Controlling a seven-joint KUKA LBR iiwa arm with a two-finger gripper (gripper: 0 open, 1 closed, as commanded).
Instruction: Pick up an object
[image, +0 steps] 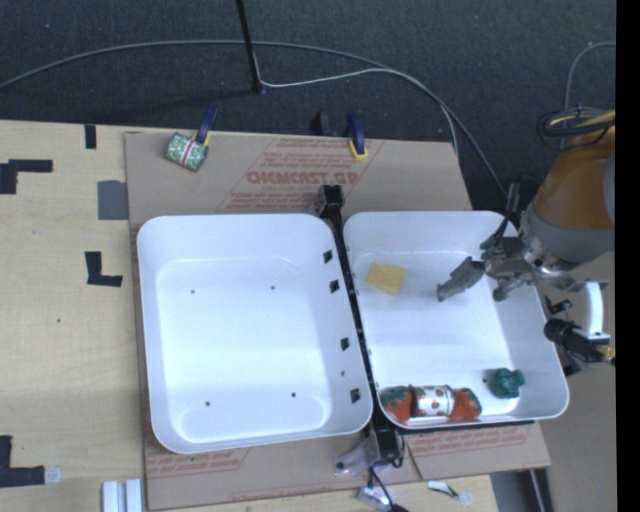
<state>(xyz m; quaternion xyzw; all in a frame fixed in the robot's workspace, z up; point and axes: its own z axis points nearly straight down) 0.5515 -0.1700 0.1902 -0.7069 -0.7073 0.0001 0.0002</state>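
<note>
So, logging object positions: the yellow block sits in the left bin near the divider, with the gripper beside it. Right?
Not quite. The camera view shows the yellow block in the right bin, near the divider, with the gripper beside it.

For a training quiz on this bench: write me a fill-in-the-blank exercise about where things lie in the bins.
1. The yellow block lies in the ____ bin.
2. The gripper hangs over the right bin, to the ____ of the yellow block.
3. The green object lies near the right bin's front-____ corner.
4. The red and white object rests against the right bin's ____ wall.

Missing words: right; right; right; front
</note>
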